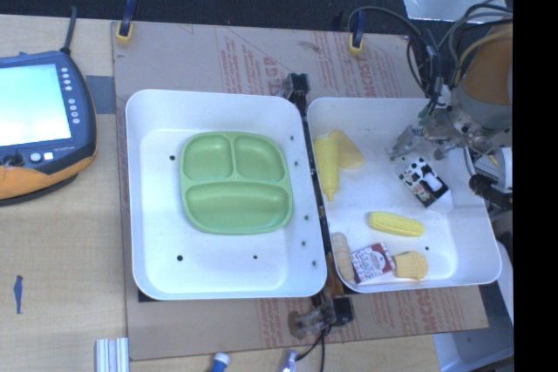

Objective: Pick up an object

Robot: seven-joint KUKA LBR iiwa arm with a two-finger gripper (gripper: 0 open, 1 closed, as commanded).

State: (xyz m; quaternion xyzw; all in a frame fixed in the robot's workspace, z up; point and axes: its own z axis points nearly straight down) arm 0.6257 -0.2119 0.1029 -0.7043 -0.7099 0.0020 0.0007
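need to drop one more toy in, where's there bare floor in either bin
Left bin: a bare strip rings the green divided plate, widest below it. Right bin: an open patch between the yellow corn and the two yellow pieces. Crowded along its lower edge by the red packet and near the gripper.

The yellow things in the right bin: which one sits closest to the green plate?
The long yellow piece lying along the right bin's left wall, beside the green plate's bin. The yellow corn lies farther right.
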